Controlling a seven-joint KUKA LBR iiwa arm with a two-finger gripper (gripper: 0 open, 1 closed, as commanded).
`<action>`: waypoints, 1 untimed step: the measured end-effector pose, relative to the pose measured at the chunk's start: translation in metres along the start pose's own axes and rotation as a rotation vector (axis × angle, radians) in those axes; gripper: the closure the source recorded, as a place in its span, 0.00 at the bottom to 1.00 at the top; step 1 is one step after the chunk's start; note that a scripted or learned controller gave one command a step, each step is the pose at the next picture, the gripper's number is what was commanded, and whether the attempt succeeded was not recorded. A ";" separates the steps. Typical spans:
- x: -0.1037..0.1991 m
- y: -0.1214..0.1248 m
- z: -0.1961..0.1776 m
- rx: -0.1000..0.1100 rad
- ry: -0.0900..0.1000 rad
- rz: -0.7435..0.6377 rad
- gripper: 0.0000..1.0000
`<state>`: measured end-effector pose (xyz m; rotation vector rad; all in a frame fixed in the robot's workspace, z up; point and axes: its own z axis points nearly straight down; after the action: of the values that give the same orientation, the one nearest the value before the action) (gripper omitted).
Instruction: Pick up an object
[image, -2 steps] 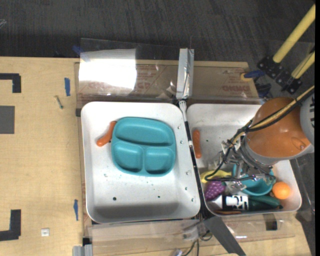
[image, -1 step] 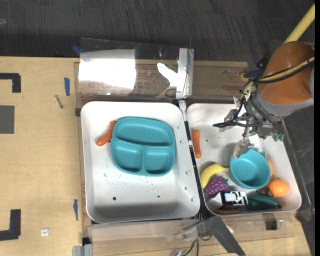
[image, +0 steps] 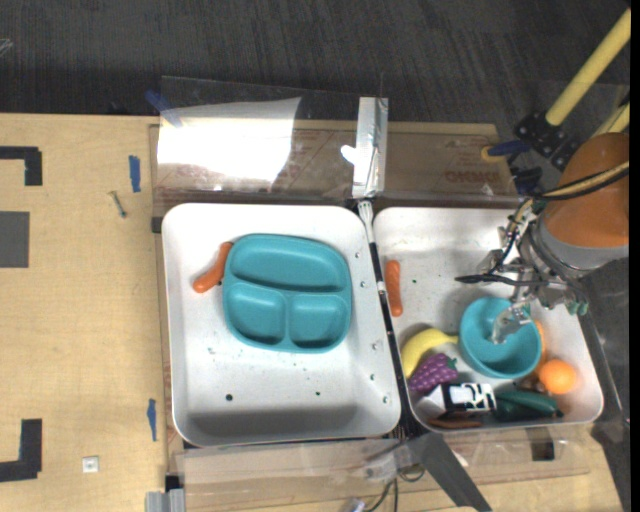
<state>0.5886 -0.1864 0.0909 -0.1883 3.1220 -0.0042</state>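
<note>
The counter (image: 70, 300), a pale wooden surface, carried two shallow white bins side by side. The left bin (image: 200, 390) held a teal divided plate (image: 288, 292) with three compartments, set near the bin's middle. An orange carrot-like piece (image: 210, 272) lay tilted against the plate's left edge.

The right bin (image: 440, 235) held the remaining items, crowded toward its near end. The arm (image: 592, 205), grey with an orange band, reached in from the right side of the view and stood over this bin. A teal bowl (image: 498, 342) sat right of the bin's centre. The claw (image: 512, 322) hung directly over the bowl's hollow; whether its fingers were apart or closed could not be told from this angle, and nothing was seen held between them.

A yellow banana-shaped item (image: 425, 343) lay just left of the bowl, with a purple grape cluster (image: 434, 371) touching its near side. A black and white object (image: 470, 397) lay beside the grapes at the bin's near wall, with a dark green item (image: 525, 404) to its right. An orange ball (image: 558, 377) rested just beside the bowl's near right rim. A small orange stick (image: 394, 285) lay along the bin's left wall, well apart from the rest.
</note>
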 end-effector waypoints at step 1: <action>0.054 0.036 -0.002 0.002 -0.009 0.102 0.00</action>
<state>0.5306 -0.1568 0.0923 -0.0286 3.1185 -0.0050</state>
